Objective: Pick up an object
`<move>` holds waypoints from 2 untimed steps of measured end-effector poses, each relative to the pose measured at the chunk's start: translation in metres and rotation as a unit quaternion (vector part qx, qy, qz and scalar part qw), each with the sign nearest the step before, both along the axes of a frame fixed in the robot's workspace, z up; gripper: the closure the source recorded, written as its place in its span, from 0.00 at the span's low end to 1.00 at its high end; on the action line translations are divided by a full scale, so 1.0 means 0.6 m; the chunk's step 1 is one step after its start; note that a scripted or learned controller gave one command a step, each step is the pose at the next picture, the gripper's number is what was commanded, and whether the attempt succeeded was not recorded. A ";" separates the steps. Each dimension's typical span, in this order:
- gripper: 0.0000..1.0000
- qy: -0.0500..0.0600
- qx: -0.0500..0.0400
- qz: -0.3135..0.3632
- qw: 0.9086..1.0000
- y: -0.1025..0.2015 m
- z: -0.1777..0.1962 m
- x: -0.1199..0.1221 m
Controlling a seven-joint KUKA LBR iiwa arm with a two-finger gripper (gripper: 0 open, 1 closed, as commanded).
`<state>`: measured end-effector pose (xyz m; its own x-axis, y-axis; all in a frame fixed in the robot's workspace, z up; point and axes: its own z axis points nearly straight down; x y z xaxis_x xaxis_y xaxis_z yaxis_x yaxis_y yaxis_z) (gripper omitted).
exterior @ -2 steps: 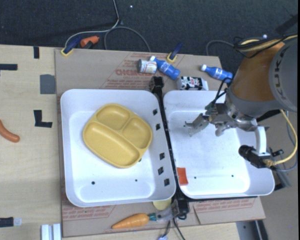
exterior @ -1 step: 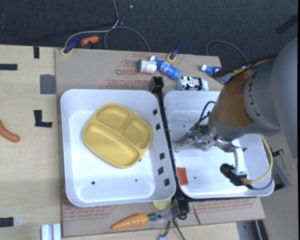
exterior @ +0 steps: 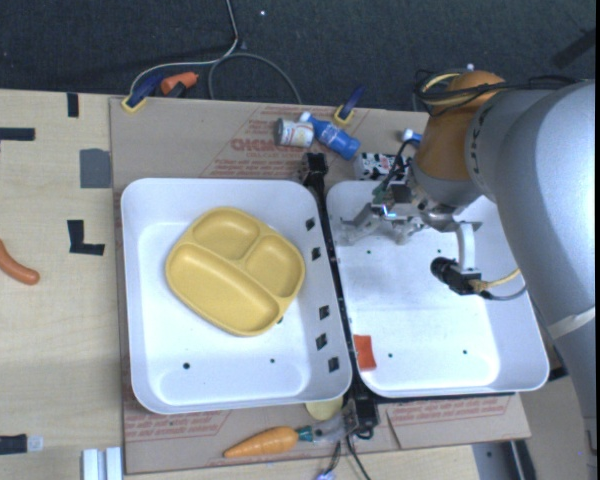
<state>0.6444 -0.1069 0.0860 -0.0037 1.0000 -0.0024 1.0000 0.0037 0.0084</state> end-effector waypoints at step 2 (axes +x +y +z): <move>0.00 0.005 0.000 -0.002 1.000 0.015 0.013 0.009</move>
